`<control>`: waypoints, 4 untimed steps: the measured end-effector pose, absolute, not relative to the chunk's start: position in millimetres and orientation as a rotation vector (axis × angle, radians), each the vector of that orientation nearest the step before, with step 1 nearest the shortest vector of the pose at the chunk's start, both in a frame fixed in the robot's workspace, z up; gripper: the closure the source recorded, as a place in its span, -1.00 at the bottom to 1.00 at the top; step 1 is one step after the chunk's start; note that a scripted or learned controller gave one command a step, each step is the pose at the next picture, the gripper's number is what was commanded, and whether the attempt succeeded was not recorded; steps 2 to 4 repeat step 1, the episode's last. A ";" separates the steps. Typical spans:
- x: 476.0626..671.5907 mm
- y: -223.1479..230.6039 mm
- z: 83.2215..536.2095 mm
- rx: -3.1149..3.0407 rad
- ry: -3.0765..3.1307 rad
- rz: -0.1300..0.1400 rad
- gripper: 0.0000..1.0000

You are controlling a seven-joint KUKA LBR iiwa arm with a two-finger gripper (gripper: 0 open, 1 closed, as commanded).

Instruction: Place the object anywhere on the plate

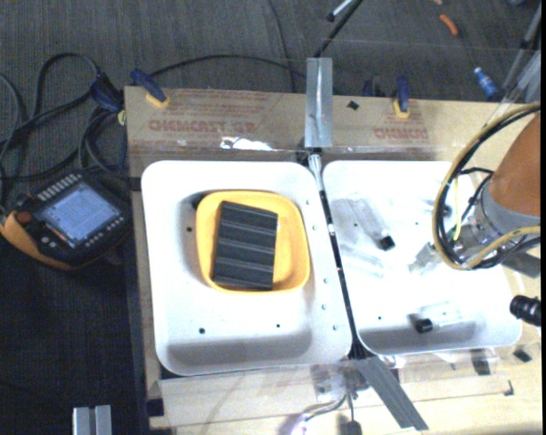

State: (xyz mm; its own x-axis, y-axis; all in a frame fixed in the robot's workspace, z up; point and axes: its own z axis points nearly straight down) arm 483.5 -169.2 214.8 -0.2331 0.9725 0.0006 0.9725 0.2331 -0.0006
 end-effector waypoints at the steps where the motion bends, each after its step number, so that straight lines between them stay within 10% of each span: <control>1: 483.5 -169.2 214.8 -1.944 -2.466 0.000 -1.00; 4: 483.5 -169.2 214.8 -1.944 -2.466 0.000 -1.00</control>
